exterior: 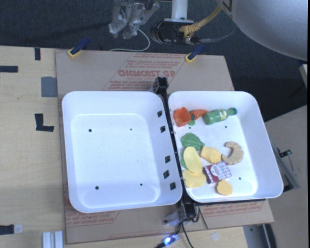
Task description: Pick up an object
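Note:
The right bin (262,138) holds a cluster of small items. A green bottle (219,115) lies on its side near the far wall, next to an orange-red piece (181,116) and a small red piece (199,112). Below them are a green leafy piece (191,141), several yellow pieces (192,160), a tan curved pastry (233,152) and a dark red packet (216,172). My gripper (127,26) hangs high at the top of the view, beyond the far edge of the bench and well away from both bins.
The left bin (72,138) sits beside the right one, joined by a black hinge strip (168,138). Both rest on a cardboard sheet (144,71) with blue clips at its far corners. Cables (196,27) lie beyond the bench. The large grey arm body (268,9) fills the upper right.

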{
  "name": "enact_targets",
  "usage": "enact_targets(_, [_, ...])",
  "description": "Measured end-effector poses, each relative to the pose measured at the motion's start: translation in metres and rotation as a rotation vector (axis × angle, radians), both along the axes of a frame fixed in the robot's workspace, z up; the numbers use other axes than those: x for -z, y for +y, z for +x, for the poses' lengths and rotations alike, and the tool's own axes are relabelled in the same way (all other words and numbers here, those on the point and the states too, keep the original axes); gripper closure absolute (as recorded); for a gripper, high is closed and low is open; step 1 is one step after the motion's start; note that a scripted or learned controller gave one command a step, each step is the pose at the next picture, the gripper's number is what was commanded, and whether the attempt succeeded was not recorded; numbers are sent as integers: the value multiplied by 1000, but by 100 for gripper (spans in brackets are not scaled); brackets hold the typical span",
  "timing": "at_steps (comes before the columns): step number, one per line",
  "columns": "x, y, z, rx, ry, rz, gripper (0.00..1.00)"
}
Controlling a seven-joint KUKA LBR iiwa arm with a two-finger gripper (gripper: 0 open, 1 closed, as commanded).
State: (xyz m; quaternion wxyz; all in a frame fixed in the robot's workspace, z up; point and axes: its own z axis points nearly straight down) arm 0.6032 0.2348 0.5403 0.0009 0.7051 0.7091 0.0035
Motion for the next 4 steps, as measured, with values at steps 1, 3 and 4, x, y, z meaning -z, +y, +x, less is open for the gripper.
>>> enact_targets(1, [153,-25,13,7,20,-10,100])
enact_targets(3, [3,-40,-110,5,5,-3,100])
enact_targets(4, [151,-68,-122,8,23,-11,100])
